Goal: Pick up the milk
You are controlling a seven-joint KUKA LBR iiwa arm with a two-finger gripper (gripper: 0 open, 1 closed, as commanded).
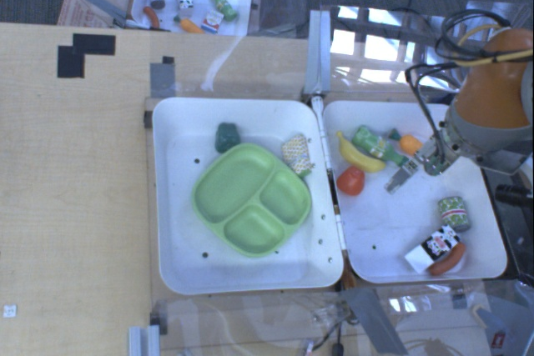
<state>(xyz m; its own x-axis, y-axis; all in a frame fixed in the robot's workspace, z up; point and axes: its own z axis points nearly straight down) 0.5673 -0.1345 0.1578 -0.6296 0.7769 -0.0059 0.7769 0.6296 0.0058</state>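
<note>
Jaws (401,177) look spread, holding nothing; swing them nearer and right over the milk (437,246), avoiding the sausage (446,261).

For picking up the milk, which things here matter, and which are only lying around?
For the job:
small white milk carton with black cow patches
grey two-finger pincer

Lying about:
yellow banana
red tomato
reddish-brown sausage
green printed can
green divided plastic plate

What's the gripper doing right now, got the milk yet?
Gripper: cannot be told whether open or closed; it holds nothing. Milk carton lies apart in the right bin.
</note>
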